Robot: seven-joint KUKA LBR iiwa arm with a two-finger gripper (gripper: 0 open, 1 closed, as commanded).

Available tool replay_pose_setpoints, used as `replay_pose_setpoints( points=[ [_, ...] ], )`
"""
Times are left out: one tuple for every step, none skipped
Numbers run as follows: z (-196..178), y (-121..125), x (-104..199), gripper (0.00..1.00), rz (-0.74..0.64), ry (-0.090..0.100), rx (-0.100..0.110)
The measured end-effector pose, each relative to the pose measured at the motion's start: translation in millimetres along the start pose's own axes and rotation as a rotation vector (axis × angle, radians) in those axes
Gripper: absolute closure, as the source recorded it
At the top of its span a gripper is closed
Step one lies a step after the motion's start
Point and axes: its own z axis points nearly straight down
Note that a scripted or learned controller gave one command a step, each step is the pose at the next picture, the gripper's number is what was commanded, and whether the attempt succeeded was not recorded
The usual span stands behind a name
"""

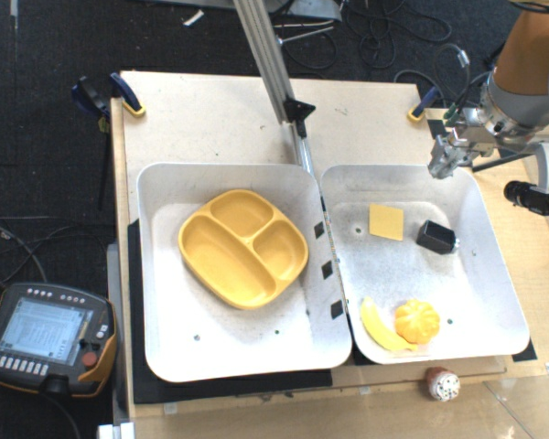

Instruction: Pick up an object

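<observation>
Bright, even overhead light; soft shadows under the yellow plate (244,247); sharp focus, dark surrounding floor

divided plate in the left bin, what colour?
Yellow, all over. The divided plate shows clearly in the camera view.

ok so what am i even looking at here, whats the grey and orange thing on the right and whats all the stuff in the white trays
That is a robot arm, grey with an orange band, reaching in from the right. One camera fixed above the bench looks down at a slant. The arm's gripper hangs over the top edge of the right-hand shallow white bin. I see nothing between its jaws, and whether they are open is unclear. That bin holds a flat yellow square, a small black block, a yellow banana-shaped piece and a round yellow-orange toy fruit. The left-hand white bin holds a yellow divided plastic plate.
</observation>
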Motion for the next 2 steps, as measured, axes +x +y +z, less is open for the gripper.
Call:
replay_pose_setpoints(
  points=[
    [-39.4,1.7,0.0,1.00,0.000,0.000,0.002],
    [-43.7,-5.7,54.7,1.00,-0.005,0.004,0.007]
  ],
)
